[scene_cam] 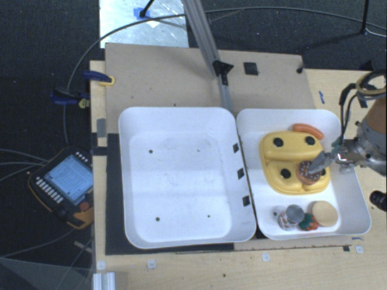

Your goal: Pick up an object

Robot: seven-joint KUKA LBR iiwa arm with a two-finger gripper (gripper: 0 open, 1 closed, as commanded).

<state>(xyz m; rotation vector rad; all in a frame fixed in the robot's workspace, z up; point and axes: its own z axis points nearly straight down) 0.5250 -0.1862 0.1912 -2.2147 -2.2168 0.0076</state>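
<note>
Reaching over yellow toy [290, 159], gripper [320, 162] tips indistinct, doughnut [308, 172] partly hidden

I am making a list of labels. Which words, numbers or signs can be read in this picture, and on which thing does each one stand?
None can be read.
Handheld controller: its lit screen shows content, too blurred to read.
Yellow toy: dark round spots, no writing.
</note>
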